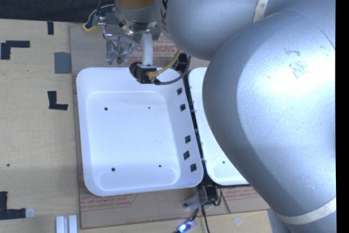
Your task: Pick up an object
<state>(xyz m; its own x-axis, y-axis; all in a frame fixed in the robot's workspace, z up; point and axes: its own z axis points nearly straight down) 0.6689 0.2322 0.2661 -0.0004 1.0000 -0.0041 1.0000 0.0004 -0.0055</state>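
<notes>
My gripper (119, 53) hangs under the orange wrist band, just beyond the far rim of the left white bin (80, 117), near that bin's back left corner. A white tube (147, 49) and a black ring with cables (143, 72) hang from the wrist beside it, over the bin's back rim. I see nothing between the gripper's tips. The left bin's floor shows plain white with small black dots. My grey arm (262, 63) covers most of the right bin (221, 169).
Both bins rest on a brown mat (87, 41) on the wooden bench. Black tape marks (54, 101) and a grey patch (62, 61) lie to the left. A black cable with clips (189, 123) runs between the bins.
</notes>
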